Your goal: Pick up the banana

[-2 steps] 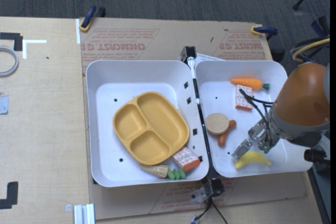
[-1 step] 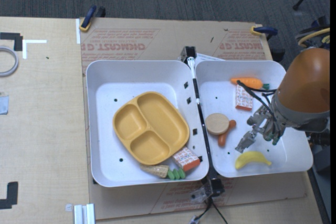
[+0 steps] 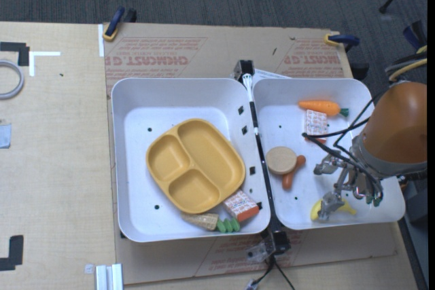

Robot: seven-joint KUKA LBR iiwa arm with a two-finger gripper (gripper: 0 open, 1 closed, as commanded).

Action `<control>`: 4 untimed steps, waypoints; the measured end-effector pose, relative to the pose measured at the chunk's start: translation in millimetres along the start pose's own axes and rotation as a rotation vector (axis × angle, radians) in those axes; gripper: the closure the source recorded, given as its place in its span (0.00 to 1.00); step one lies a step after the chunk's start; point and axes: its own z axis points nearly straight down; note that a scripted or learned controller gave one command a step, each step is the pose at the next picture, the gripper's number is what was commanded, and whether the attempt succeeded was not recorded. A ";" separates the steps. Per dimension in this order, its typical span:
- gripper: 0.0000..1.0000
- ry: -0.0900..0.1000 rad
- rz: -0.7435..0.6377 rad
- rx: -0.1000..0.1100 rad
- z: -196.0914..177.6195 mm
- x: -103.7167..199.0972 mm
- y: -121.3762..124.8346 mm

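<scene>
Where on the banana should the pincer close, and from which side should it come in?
Probably from above, across the narrow width of the banana at its middle. It lies flat near the front wall of the right bin, with yellow ends showing either side of the pincer. That wall likely blocks a sideways approach.

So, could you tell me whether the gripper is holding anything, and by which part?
It cannot be told. The gripper sits right over the banana in the right bin, hiding any contact.
</scene>
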 end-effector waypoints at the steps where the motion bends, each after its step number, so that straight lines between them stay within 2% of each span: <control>1: 0.00 -0.006 -0.279 0.002 2.5 2.7 15.2; 2: 0.00 -0.007 -0.533 0.002 2.4 -15.3 19.7; 3: 0.00 -0.007 -0.945 0.003 2.3 -9.6 25.7; 4: 0.00 -0.006 -1.195 0.004 2.6 -2.5 24.3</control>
